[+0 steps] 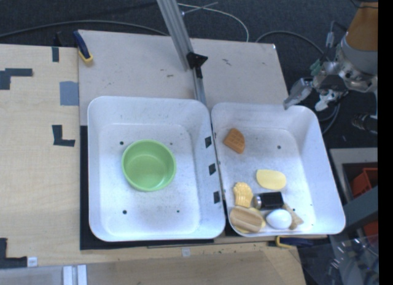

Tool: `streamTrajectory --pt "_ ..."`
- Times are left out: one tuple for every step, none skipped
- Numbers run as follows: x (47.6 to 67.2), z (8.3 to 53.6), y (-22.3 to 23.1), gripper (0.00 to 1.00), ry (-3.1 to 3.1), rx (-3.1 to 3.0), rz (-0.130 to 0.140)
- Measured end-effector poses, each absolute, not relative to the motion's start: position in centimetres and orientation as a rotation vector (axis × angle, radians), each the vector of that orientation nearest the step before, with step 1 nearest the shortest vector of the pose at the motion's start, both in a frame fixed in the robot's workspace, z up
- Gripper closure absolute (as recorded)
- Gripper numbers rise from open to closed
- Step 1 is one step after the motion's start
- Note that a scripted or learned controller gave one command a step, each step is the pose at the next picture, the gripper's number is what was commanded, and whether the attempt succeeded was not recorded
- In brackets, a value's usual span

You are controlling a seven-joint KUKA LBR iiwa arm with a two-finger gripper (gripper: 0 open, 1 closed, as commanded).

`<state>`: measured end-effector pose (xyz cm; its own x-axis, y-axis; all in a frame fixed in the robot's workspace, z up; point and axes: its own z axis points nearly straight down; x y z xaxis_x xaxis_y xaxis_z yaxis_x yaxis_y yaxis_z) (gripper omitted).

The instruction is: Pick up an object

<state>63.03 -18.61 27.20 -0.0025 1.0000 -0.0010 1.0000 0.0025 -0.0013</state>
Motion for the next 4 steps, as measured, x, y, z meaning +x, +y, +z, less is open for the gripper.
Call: streamTrajectory --pt "63.0 27.2 -18.6 0.0 -2.223 -2.219 0.003" --pt "62.4 20.9 -18.4 0.0 -2.219 -2.216 0.008" --pt "62.6 14.6 -18.7 0.0 -2.219 -2.216 0.008" --pt "62.5 9.1 -18.6 0.0 -2.22 -2.216 0.008"
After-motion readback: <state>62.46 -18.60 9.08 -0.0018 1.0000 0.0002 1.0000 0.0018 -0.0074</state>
